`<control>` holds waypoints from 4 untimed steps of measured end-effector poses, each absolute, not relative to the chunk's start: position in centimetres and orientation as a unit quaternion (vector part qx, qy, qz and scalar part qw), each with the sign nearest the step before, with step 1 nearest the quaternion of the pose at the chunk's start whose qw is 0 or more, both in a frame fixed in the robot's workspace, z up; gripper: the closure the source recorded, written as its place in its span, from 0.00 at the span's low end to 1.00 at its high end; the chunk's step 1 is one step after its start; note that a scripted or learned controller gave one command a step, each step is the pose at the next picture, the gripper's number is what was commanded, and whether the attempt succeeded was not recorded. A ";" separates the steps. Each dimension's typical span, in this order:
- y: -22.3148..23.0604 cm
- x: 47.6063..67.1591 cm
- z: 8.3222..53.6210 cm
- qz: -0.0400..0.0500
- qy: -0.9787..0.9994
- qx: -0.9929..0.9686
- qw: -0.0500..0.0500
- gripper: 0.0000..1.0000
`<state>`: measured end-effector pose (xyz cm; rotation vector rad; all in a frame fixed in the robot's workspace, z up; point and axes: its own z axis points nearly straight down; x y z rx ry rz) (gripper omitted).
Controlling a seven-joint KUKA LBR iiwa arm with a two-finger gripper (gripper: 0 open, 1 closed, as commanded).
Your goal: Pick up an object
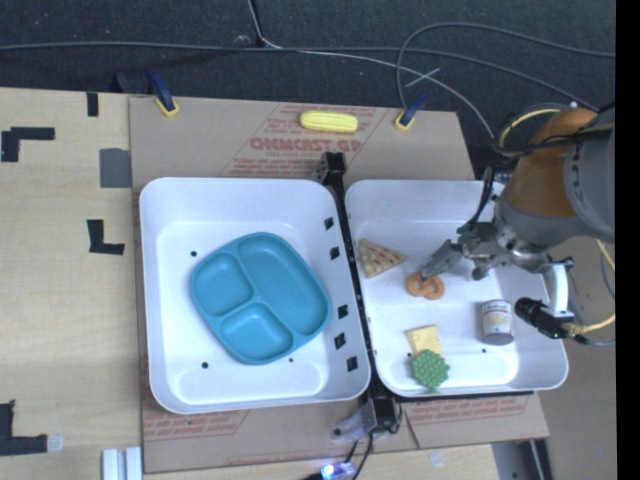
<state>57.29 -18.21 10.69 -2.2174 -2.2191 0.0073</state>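
Camera view: pretzel [425, 287] just beneath pincer [432, 267] tip.

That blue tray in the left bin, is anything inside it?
The blue tray shows three compartments, all bare. It lies flat in the left bin, so whatever is beneath it stays hidden.

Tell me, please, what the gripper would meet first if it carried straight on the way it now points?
Most likely the pretzel: the gripper points down-left, its tip just above it in the picture. Its height over the bin is unclear.
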 end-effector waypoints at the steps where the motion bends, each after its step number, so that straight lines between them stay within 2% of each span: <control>1: -18.1 57.4 12.0 0.001 -0.708 -0.706 0.001 1.00; 3: -18.2 58.1 23.6 -0.001 -0.708 -0.706 -0.002 1.00; 4: -13.6 59.7 23.4 0.000 -0.709 -0.705 0.000 1.00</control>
